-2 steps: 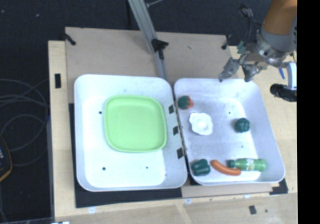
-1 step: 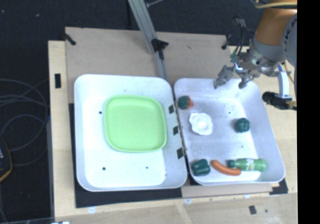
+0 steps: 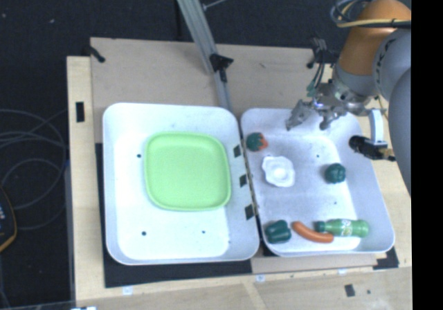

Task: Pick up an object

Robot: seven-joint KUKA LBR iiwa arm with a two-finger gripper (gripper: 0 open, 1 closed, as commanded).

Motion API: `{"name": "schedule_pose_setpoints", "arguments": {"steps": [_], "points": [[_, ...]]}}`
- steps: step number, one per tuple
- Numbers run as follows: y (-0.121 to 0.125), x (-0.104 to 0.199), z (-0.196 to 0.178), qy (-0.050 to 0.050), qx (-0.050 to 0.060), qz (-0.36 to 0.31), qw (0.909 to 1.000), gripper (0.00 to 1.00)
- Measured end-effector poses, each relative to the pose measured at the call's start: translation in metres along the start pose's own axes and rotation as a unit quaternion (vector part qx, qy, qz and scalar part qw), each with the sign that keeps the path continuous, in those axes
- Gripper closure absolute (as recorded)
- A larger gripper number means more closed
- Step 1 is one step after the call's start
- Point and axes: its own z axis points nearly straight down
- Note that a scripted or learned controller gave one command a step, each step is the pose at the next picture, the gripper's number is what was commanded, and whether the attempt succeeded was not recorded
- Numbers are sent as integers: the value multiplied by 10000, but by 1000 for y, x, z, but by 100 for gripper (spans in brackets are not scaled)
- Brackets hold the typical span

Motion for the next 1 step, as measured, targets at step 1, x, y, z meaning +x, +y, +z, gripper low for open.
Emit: {"name": "schedule_pose_setpoints", "arguments": {"steps": [1], "points": [[1,-1,-14,-9,-28,-2,10000,100]]}}
